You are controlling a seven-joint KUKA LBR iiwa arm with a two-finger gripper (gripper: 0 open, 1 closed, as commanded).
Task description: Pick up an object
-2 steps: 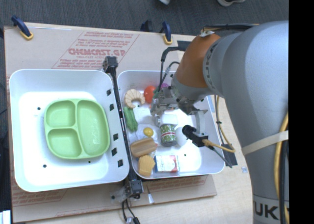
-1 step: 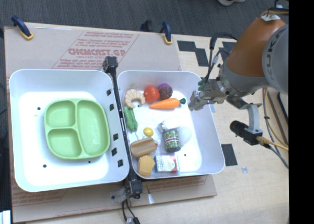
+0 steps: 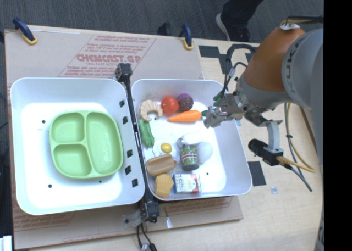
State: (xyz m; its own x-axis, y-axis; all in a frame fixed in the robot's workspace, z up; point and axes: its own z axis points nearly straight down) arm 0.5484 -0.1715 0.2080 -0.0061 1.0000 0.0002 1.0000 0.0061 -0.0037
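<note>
Carrot [image 3: 185, 116]: nearest candidate for the pick, lying across the upper part of the right bin [image 3: 242, 163], thick end toward the gripper [image 3: 216, 116]. Hovers there, that gripper, over the bin's upper right corner, just beside the carrot's end. Claw state: cannot tell from this angle, too dark and too small. Nothing visibly held.

Looks like the approach step, with the grasp not yet made. Calls next for a descent onto one chosen piece, lined up across its narrow width, and a close that avoids the neighbours crowding it.

Smooth, tapered, orange plastic, by the look of it; likely to roll or slide if pinched off-centre. Just behind it, a glossy round tomato [image 3: 170, 105] and a dark purple rounded piece [image 3: 185, 101], both touching or nearly touching the carrot. Further left, a pale ridged curled piece [image 3: 149, 110] and a slim green pod [image 3: 146, 133] along the bin's left wall. Lower down, a small yellow ball [image 3: 165, 148], a brown bread roll [image 3: 160, 164], a green cylindrical jar [image 3: 190, 156], a whitish rounded shape [image 3: 201, 144] beside it, a ridged yellow piece [image 3: 163, 185] and a flat printed packet [image 3: 187, 183].

In the left bin [image 3: 16, 134], a light green divided plate [image 3: 86, 144], matte, with three compartments.
</note>
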